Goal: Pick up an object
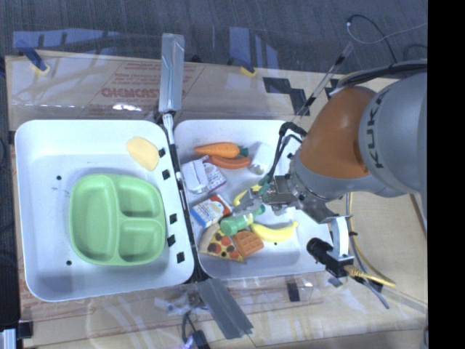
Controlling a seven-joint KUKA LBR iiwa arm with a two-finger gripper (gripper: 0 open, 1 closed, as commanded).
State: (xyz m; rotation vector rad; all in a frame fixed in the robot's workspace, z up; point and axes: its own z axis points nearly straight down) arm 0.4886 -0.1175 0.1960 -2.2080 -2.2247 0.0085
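Observation:
My gripper (259, 195) hangs low over the middle of the right bin (290, 257), under the arm's orange band. Right beneath and beside it lie a green bottle (240, 222) and a yellow banana (275, 231). A pizza slice (220, 246) and a waffle piece (248, 244) rest near the bin's front wall. An orange carrot (218, 150) lies at the back, with a red-orange piece (231, 163) just in front of it. Two small printed packets (200, 174) (208, 209) sit by the left wall. The wrist hides part of the pile.
The left bin (36, 166) holds a green divided plate (116, 220) and a pale yellow piece (144, 152) at its back right corner. A raised divider (178, 195) separates the bins. Cables (363, 267) trail off the arm at the right.

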